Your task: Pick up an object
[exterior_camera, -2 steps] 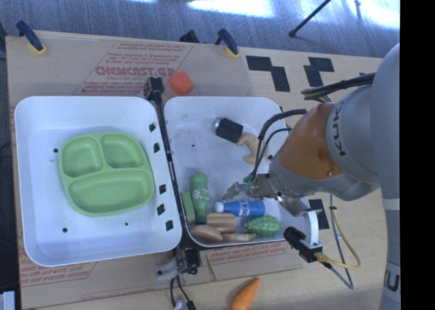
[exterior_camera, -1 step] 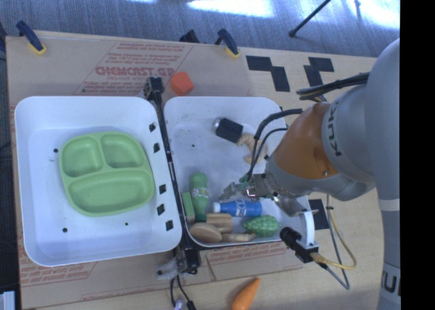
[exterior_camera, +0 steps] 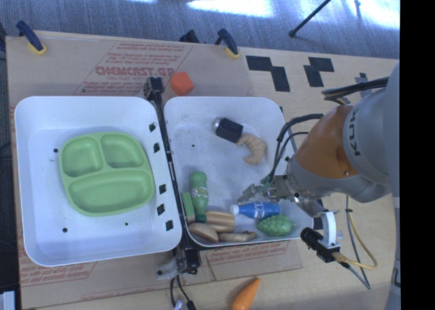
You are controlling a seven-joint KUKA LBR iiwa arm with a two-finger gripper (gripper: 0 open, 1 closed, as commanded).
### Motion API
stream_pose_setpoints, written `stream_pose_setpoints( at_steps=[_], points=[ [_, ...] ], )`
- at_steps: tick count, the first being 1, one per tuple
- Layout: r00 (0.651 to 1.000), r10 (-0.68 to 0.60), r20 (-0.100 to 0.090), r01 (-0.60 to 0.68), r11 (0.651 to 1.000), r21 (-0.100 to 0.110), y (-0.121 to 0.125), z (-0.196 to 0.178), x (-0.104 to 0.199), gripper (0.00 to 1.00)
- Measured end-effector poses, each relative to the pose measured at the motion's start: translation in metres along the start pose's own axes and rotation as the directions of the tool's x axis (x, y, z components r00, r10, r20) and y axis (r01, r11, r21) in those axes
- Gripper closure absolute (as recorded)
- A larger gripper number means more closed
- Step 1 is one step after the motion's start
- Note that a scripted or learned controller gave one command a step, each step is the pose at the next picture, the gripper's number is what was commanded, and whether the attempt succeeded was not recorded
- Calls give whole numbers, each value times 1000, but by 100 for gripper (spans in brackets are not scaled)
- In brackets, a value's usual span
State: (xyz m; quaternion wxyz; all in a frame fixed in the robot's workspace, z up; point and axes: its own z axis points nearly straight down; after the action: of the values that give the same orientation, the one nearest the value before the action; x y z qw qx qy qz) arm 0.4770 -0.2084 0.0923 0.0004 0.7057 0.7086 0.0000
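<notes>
My gripper (exterior_camera: 266, 192) hangs low in the right bin (exterior_camera: 204, 115), near its front right corner. It is directly above a small blue bottle with a white cap (exterior_camera: 257, 210) that lies on its side. A green bumpy fruit (exterior_camera: 275, 226) rests just right of the bottle. Further left stand a green bottle (exterior_camera: 198, 193) and several bread-like pieces (exterior_camera: 219, 220). A tan croissant (exterior_camera: 255, 147) and a black cylinder (exterior_camera: 229, 129) lie toward the back of the bin. The wrist hides part of the bin's right wall.
The left bin (exterior_camera: 34, 166) holds a green divided plate (exterior_camera: 105, 173). An orange cube (exterior_camera: 181, 83) sits on the cardboard behind the bins, and an orange carrot (exterior_camera: 245, 294) lies in front of them. Blue clamps (exterior_camera: 228, 41) grip the bench's back edge.
</notes>
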Motion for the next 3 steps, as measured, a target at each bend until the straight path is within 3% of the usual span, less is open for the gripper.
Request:
stream_pose_setpoints(
  at_steps=[2, 3],
  points=[
    [1000, -4, -3, 4, 1000, 4, 0, 1, 91, 0],
    [1000, -3, -2, 3, 1000, 4, 52, 1, 114, 0]
  ],
)
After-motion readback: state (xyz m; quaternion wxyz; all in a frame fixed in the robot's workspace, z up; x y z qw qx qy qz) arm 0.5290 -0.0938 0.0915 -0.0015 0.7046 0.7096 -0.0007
